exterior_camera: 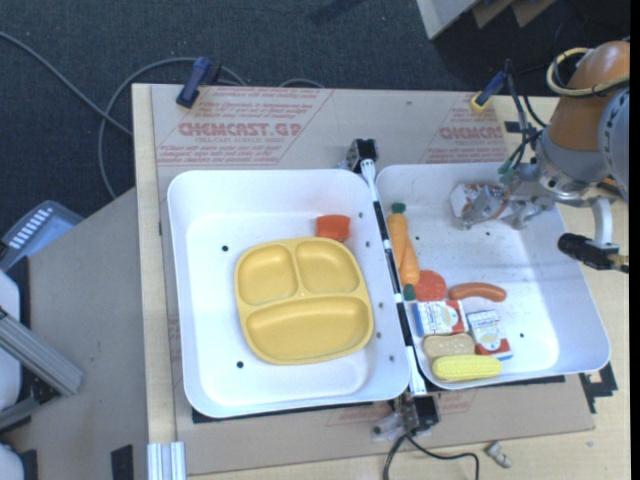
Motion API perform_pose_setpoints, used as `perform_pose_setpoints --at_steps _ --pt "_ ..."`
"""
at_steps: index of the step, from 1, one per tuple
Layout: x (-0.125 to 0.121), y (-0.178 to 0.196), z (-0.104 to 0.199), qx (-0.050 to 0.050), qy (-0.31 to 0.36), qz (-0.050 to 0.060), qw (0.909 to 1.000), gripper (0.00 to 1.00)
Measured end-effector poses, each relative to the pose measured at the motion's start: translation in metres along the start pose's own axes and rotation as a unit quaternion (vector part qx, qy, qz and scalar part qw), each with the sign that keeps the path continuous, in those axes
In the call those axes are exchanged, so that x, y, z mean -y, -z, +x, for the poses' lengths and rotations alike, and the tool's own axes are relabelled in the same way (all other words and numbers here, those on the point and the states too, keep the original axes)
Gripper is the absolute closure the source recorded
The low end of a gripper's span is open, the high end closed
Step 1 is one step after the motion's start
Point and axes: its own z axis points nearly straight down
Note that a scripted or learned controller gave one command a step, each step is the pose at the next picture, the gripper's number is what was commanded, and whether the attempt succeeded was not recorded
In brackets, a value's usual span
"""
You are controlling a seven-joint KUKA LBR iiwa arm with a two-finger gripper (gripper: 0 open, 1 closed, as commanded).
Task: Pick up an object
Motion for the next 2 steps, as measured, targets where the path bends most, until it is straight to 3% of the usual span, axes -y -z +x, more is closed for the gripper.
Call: perform_pose_setpoints --at_steps 2 --pt "0.0000 0.0000 0.0000 0.000 0.000 0.000 1.0000 0.00"
